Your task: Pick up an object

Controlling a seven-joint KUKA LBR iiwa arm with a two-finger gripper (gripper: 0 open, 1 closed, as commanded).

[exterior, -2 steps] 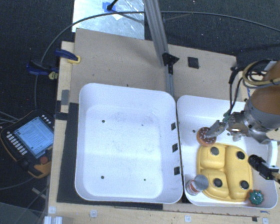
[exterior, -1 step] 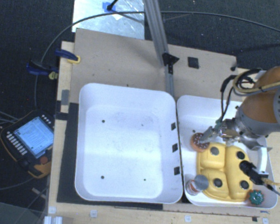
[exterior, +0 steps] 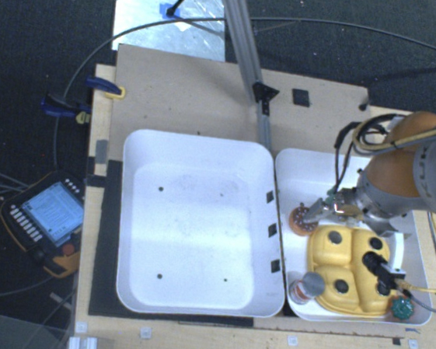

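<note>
We see the gripper (exterior: 325, 209) low in the right bin (exterior: 290, 170), perhaps just open, crowded beside the yellow toy (exterior: 345, 272).

No text, label, brand, number or sign can be read anywhere in the camera view. The handheld pendant (exterior: 47, 219) lying on the floor left of the bench has a lit bluish screen, but whatever is written on it is too small and blurred to make out.
</note>
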